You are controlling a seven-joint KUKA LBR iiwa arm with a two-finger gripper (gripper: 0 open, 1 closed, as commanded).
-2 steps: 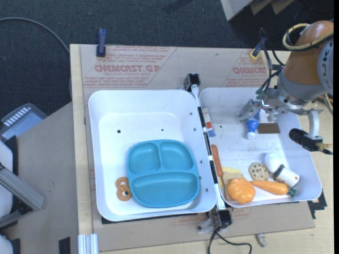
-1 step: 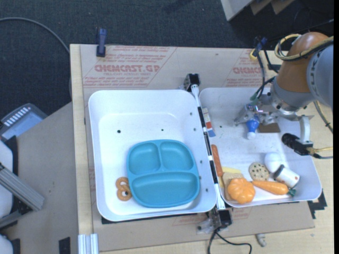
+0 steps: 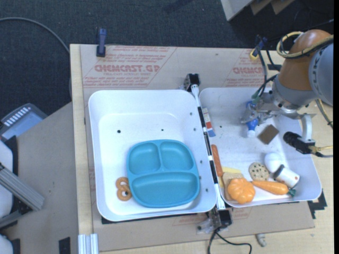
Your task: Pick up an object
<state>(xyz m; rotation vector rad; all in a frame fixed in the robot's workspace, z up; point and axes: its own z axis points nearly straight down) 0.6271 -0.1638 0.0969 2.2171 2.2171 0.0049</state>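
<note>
- The objects to pick from are spread over two bins: a small brown pretzel-shaped ring (image 3: 124, 189) lies in the left white bin (image 3: 106, 115), touching the left edge of a blue three-compartment plastic plate (image 3: 162, 172).
- In the right white bin (image 3: 222, 102), a round orange fruit (image 3: 240, 191), a speckled cookie (image 3: 258, 171), a long orange carrot (image 3: 271, 187) and a brown block (image 3: 268, 134) sit near the front and middle.
- My two-finger gripper (image 3: 253, 121) reaches into that bin's far part beside the brown block; whether it is clenched, I cannot tell.
</note>
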